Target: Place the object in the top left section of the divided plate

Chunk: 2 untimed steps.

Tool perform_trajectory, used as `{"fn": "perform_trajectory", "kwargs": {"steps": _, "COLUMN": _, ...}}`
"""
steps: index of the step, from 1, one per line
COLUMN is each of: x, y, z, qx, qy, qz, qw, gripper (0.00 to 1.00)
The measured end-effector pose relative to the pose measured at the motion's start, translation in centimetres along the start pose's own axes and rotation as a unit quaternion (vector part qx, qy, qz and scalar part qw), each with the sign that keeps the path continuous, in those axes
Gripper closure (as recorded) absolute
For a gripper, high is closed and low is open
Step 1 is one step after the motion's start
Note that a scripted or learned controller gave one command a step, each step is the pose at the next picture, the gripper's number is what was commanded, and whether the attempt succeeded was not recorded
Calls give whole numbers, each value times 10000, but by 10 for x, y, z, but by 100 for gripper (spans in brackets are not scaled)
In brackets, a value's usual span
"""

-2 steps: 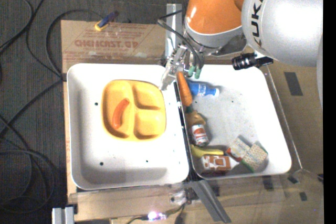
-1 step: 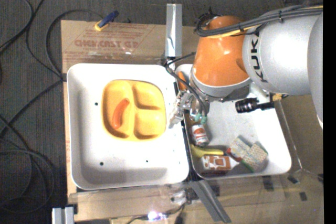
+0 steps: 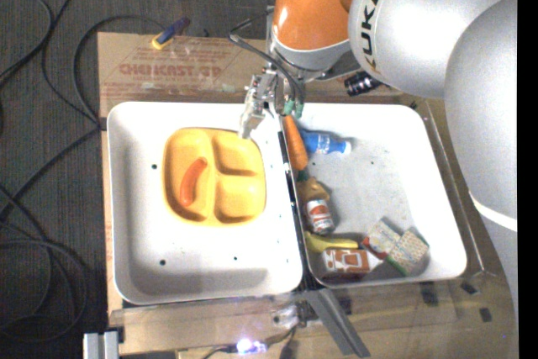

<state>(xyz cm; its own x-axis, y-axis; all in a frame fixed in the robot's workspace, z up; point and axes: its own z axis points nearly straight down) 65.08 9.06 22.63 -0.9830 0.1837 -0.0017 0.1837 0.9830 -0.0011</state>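
A yellow divided plate [image 3: 215,206] lies in the left white bin [image 3: 143,265]. A small orange, sausage-shaped object [image 3: 193,176] rests in the plate's long left section. My gripper [image 3: 259,115] hangs over the plate's upper right corner, close to the divider between the bins. It is open and nothing sits between its fingers. One pale fingertip [image 3: 247,128] points down at the plate's rim. The orange wrist band [image 3: 315,4] rises behind it.
The right bin [image 3: 403,172] holds a carrot [image 3: 295,145] along the divider, a blue-and-white bottle [image 3: 326,145], a small can [image 3: 319,216], a banana [image 3: 324,242], a red box [image 3: 343,262] and a pale packet [image 3: 402,246]. Brown cardboard [image 3: 168,71] lies behind the bins.
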Motion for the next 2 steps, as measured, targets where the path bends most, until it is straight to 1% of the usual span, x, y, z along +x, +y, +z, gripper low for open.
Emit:
{"fn": "perform_trajectory", "kwargs": {"steps": 1, "x": 95, "y": -30, "z": 36, "qx": 1, "qy": 9, "qz": -336, "qw": 9994, "gripper": 100}}
{"fn": "perform_trajectory", "kwargs": {"steps": 2, "x": -5, "y": -33, "z": -48, "qx": -5, "qy": -15, "qz": -1151, "qw": 9933, "gripper": 100}}
